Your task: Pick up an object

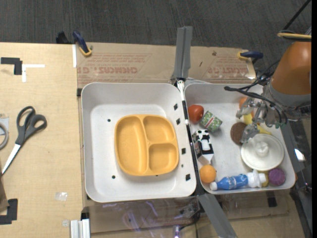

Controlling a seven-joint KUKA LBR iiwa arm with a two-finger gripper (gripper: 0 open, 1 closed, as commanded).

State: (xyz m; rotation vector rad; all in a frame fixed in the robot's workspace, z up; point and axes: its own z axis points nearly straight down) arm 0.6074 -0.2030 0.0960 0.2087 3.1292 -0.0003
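Camera view: the gripper hangs in the right bin, just above the white lid and beside a brown ball — whether it is clenched or released I cannot tell. Nothing looks lifted — the pick seems still to do.

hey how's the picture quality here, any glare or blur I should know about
Camera view: lighting even and soft, shadows faint; the white bins are bright but keep their detail; the yellow divided plate is sharp; around the gripper the picture is cluttered and slightly soft, so fine detail there is hard to read.
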